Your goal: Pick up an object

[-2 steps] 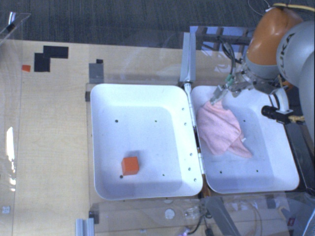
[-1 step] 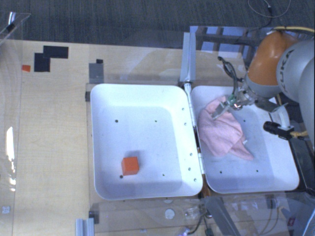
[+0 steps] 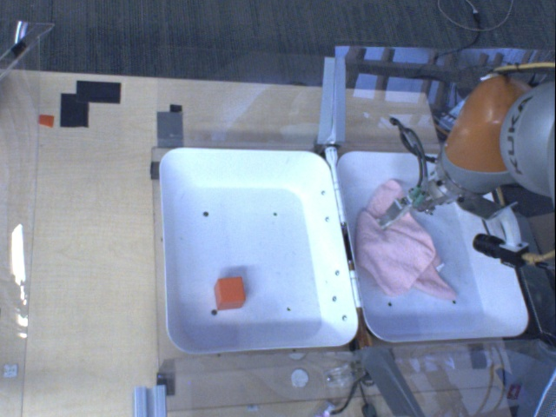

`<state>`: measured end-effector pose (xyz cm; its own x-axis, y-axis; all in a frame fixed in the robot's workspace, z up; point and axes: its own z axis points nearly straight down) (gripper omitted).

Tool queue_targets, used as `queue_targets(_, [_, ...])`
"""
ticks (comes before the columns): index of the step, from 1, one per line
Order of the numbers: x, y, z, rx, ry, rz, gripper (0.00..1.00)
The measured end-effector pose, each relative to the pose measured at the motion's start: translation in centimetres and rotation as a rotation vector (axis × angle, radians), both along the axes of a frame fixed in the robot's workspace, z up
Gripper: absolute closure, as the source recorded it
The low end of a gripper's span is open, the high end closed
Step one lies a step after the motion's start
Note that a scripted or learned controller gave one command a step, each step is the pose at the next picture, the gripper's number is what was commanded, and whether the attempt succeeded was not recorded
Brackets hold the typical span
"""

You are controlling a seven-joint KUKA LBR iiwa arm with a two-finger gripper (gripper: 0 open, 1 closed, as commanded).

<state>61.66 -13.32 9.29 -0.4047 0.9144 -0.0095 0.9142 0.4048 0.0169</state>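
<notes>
Camera view: pink cloth point(image 3: 398, 248) lies crumpled in the right bin point(image 3: 486, 324), spread from its upper left toward the lower middle. The gripper point(image 3: 401, 212) sits low over the cloth's upper part, fingers narrowly parted and at or near the fabric; contact can't be confirmed and nothing is visibly pinched between them. Judged progress: arm is at the grasp point, but grasp and lift are not yet done. The orange block point(image 3: 230, 293) rests in the left bin point(image 3: 174, 259), well apart and untouched. The divider point(image 3: 343, 233) between the bins is just beside the cloth; cables near the arm could snag.
</notes>
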Motion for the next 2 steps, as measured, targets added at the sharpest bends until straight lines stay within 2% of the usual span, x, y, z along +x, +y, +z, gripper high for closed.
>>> queue_targets(1, [-0.4,3.6,0.1,-0.003,-0.002,0.093,0.00])
queue_targets(2, [-4.2,0.6,0.0,0.000,-0.002,-0.007,0.00])
